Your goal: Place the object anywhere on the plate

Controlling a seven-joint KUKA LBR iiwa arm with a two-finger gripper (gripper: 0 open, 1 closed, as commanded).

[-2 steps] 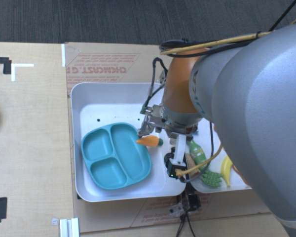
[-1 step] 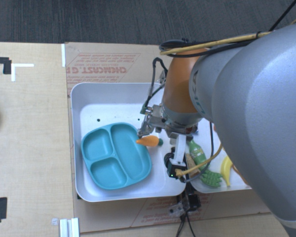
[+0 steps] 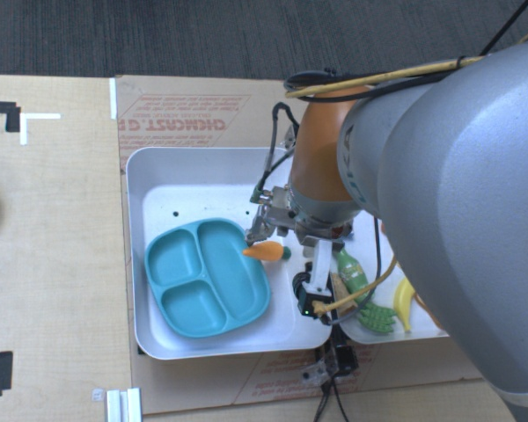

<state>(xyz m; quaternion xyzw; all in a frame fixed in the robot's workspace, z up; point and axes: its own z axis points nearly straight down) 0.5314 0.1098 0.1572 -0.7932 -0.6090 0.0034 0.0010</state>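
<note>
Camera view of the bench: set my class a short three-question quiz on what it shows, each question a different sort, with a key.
1. True or false: the orange carrot lies in the middle of the blue plate.
2. How many compartments does the plate have?
3. Which lies nearest the yellow banana? A) plate B) green bottle C) carrot

Key: 1 false, it is at the plate's right rim, under the gripper; 2 three; 3 B.

This is a robot lab: a grey arm [image 3: 440, 174] with loose cables [image 3: 334, 385] reaches over white bins [image 3: 141, 236] set on a cardboard-covered bench [image 3: 53, 262], toy food [image 3: 374, 315] beside it.
</note>
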